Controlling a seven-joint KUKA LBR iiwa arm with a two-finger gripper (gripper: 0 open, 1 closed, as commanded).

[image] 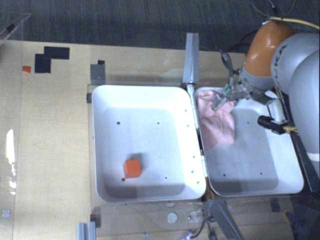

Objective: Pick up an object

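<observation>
A small orange cube (132,168) lies in the left white bin (150,96), near its front left. A crumpled pink cloth (216,123) lies in the right white bin (250,184), against its left wall and reaching toward the back corner. My gripper (220,102) hangs low over the cloth's upper right edge, at the back of the right bin, and seems to touch the fabric. The grey arm with its orange band (265,46) reaches in from the upper right.
A grey metal divider post (190,59) stands behind the seam between the bins. A black cable fitting (272,124) hangs over the right bin's right side. Black and orange markers (47,59) lie on the wooden bench at the far left.
</observation>
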